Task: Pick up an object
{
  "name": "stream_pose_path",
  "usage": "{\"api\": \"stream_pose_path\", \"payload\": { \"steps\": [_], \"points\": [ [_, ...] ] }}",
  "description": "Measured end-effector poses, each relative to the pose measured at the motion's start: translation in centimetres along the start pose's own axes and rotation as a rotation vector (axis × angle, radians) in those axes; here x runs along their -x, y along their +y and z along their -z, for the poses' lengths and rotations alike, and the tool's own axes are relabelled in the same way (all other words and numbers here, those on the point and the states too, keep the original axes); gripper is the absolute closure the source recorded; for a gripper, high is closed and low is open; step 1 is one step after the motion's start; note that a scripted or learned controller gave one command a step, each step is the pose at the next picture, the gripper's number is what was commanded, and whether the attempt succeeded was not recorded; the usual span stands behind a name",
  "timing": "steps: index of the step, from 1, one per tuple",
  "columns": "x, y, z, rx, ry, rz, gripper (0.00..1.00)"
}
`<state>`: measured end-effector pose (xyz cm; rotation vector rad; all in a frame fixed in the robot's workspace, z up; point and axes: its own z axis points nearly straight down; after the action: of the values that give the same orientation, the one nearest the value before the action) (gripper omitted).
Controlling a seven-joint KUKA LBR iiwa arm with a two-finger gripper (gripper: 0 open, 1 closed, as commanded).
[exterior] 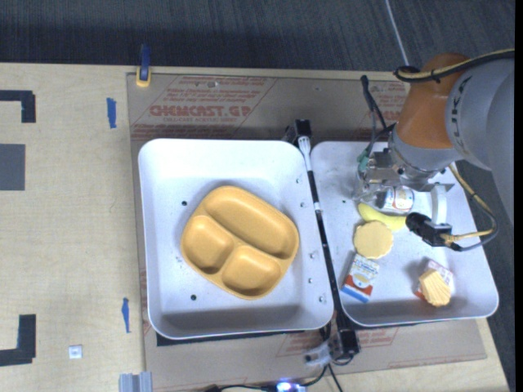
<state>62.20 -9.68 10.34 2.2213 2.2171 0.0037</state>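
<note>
The two-finger gripper (382, 193) of the grey arm with the orange band (425, 113) is seen lowered into the right shallow white bin (482, 296), over that bin's upper middle part. Whether the jaws stand apart or together cannot be told, since the wrist body and cabling cover them from above, and nothing is seen clamped between them. Directly under and just below the jaws a yellow curved banana-like piece (382, 215) is found, its upper edge hidden by the gripper; whether it is touched cannot be told. Just below that piece, toward the near edge of the bench, a round pale-yellow flat disc (373, 239) is laid, touching or nearly touching the banana-like piece. Further below the jaws a small white carton with red and blue print (360, 278) is laid tilted, close under the disc. Below and to the right of the jaws, well apart from them, a crinkled yellow-orange wrapped lump (435, 285) is set near the bin's lower right corner. To the left of the jaws, in the left shallow white bin (155, 219), a large yellow-orange plastic tray with three compartments (239, 240) is seen, lying upside down or domed, well apart from the gripper.
</note>
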Motion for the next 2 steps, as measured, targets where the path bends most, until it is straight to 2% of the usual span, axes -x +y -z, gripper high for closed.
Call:
{"api": "stream_pose_path", "payload": {
  "steps": [1, 2],
  "points": [
    [0.0, 0.0, 0.0, 0.000, 0.000, 0.000, 0.00],
    [1.1, -5.9, -1.6, -0.004, 0.000, 0.001, 0.00]
  ]
}}
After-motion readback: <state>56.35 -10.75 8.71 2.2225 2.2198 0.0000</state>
